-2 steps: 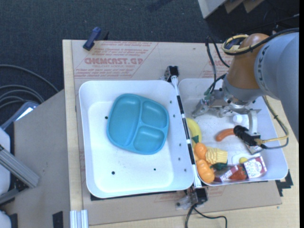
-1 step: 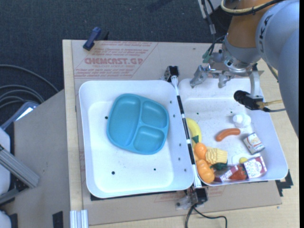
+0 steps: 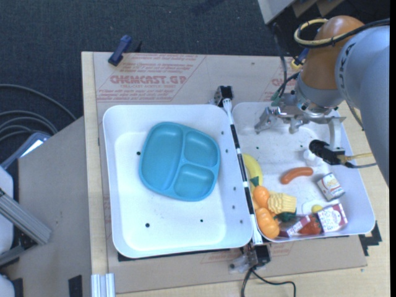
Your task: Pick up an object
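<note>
Toys (image 3: 291, 218) are lying ungrasped in the right bin (image 3: 362, 193); gripper (image 3: 281, 119), spread and empty, is hovering beyond.

Robotics lab, taped cardboard-topped bench (image 3: 185, 73), loose cables (image 3: 25, 113), dark carpet

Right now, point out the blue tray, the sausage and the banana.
blue tray (image 3: 180, 161): camera view, on the divider between its compartments.
sausage (image 3: 297, 174): camera view, on its middle.
banana (image 3: 252, 169): camera view, on its curved body.
</note>
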Tool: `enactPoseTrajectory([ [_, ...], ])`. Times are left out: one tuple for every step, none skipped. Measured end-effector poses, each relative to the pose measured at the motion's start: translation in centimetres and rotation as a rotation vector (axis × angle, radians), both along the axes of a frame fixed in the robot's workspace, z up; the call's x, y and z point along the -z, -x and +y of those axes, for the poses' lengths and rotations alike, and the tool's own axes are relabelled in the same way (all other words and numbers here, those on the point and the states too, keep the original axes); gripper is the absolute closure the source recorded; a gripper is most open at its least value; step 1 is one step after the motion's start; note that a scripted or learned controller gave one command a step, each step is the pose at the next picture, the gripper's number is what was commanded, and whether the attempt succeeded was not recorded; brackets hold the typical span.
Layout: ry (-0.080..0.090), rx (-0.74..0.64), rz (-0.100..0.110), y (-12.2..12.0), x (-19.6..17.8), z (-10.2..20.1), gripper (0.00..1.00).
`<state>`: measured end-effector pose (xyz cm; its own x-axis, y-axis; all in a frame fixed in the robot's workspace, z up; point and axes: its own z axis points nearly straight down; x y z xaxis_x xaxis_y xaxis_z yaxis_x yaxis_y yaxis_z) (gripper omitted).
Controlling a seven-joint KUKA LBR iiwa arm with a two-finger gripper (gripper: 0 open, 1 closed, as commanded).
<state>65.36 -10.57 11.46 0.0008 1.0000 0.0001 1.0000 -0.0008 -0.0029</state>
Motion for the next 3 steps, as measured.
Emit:
enactPoseTrajectory([
  [0.0,0.001,-0.001,5.7,3.0,1.4,0.0],
  [0.001,-0.002,-0.004,-1.0,2.9,0.0,0.0],
  [-0.001,0.0,0.0,6.4,3.0,-0.2,0.0],
])
